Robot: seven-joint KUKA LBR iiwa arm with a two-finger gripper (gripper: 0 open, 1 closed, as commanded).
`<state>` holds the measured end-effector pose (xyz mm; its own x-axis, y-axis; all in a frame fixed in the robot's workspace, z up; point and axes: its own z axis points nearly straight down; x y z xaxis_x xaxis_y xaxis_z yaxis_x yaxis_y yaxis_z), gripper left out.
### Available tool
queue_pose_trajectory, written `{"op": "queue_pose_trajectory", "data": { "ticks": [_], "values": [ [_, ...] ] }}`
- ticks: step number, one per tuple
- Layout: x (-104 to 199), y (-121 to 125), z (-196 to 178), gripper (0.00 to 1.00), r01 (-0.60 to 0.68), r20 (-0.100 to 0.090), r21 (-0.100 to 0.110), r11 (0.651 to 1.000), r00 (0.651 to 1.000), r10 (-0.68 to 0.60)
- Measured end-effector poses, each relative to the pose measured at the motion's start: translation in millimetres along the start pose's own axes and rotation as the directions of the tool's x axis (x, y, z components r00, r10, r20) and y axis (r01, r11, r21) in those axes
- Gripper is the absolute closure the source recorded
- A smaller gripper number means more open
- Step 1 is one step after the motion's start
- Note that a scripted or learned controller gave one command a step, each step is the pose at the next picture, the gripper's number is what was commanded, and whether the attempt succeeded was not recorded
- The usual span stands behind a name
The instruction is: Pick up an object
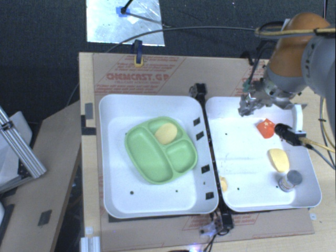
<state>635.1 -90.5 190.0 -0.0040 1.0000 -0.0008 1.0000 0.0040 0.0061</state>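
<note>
Arm reaches in from right, hand (245,108) angled downward.

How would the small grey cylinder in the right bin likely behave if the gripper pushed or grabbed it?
The grey cylinder looks short and round, so it would probably roll if knocked onto its side. It sits close to the yellow piece, so a push may shove both. Its surface looks smooth, possibly slippery between the fingers.

The arm (320,62) is grey metal, with a rounded orange band (294,46) above the wrist. Thin yellow and black cables run along it. The gripper (247,108) is grey metal.
</note>
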Motion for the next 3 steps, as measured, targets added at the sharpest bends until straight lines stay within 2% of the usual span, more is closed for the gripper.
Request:
{"op": "queue_pose_trajectory", "data": {
  "ticks": [1,2,3],
  "values": [
    [-0.2,2.1,-54.7,1.00,0.001,0.000,-0.002,1.000,1.000,-0.001],
    [51.7,-5.7,-62.2,1.00,0.006,-0.003,0.004,1.000,1.000,-0.006],
    [105.3,-12.8,-48.4,1.00,0.006,-0.003,0.005,1.000,1.000,-0.006]
  ]
}}
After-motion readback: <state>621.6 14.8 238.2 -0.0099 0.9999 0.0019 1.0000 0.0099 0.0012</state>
